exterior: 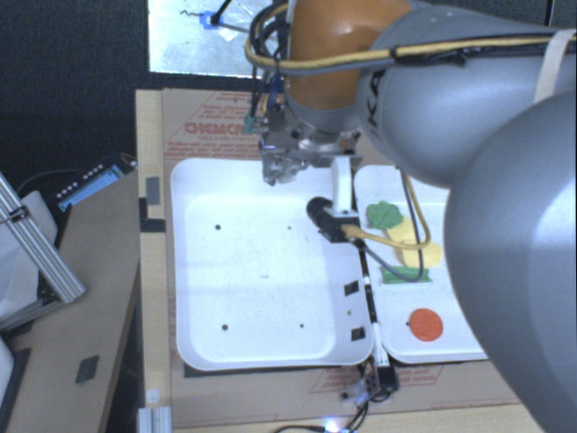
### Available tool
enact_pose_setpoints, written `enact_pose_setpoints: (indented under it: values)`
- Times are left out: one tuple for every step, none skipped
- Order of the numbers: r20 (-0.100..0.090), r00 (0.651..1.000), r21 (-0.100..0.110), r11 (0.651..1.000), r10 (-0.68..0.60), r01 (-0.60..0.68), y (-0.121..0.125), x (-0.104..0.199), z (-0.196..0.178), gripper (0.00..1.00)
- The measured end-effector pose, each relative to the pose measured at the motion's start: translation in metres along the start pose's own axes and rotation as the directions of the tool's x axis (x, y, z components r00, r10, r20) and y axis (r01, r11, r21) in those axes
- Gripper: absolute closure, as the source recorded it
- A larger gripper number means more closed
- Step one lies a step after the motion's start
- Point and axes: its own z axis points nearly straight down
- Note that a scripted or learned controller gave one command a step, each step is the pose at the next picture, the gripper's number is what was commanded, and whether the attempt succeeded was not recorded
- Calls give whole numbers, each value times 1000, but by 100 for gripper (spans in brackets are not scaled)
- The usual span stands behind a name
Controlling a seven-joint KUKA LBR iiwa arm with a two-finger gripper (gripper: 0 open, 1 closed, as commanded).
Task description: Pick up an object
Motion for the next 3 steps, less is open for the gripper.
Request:
enact_pose_setpoints:
  values:
    - [7, 1000, 13, 1000, 14, -14, -34, -19, 8, 100]
    - [9, 1000, 9, 1000, 20, -21, -68, -107, -21, 100]
    - [2, 1000, 11, 1000, -1, 1, -102, -2, -22, 100]
